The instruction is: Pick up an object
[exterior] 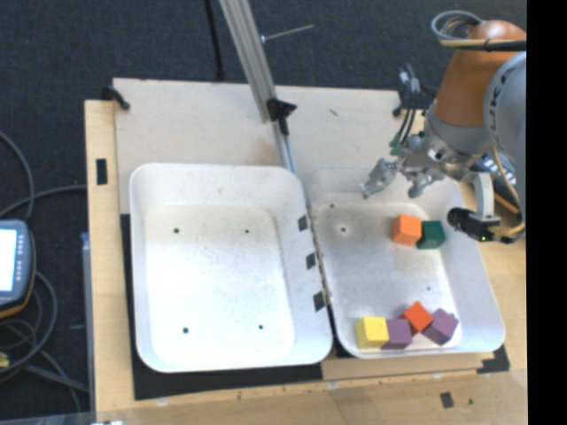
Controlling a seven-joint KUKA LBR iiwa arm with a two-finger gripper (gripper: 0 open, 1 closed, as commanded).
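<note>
Four blocks nearest me, well below my pincer (396, 178) in the right bin (469, 277): yellow block (373, 330), purple block (399, 333), orange-red block (418, 314), second purple block (441, 325). Orange cube (407, 229) touching green cube (431, 235) just below pincer. Pincer spread, holding nothing. Left bin (213, 180) far left. No readable writing.

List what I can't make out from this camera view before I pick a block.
- Claw: too small and blurred to tell if it is open or shut.
- Green block: partly hidden by the orange block beside it.
- Purple blocks: touching or stacked, unclear.
- Arm: cut off at the right.
</note>
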